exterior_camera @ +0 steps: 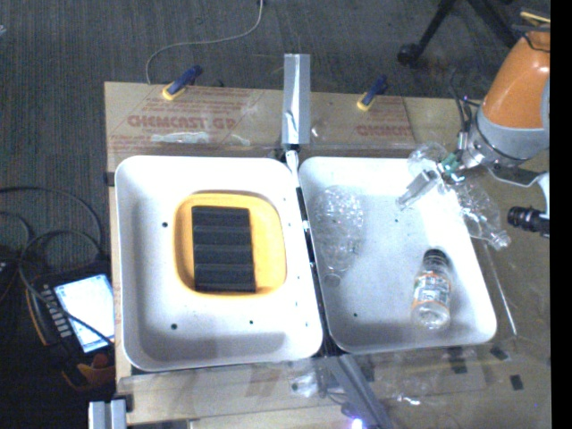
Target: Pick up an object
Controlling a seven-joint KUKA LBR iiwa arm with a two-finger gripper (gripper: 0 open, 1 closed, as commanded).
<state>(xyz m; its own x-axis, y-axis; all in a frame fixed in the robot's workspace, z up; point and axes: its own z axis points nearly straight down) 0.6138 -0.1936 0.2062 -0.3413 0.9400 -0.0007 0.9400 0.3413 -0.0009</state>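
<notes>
My gripper [427, 175] hangs over the far right part of the right bin [384, 315], below the arm's orange band. A clear plastic bottle [432, 291] lies in that bin's near right corner, well in front of the gripper. A crumpled clear plastic piece [338, 224] rests along the bin's left side, to the gripper's left. In the left bin [143, 329] sits a yellow rounded tray with a black ridged insert [225, 247]. Nothing visibly hangs from the gripper.
A grey upright post [295, 96] stands behind the wall between the two bins. Blue and yellow clamps [181, 81] [372, 91] hold the cardboard at the back. Cables and a lit tablet [82, 311] lie on the floor at the left.
</notes>
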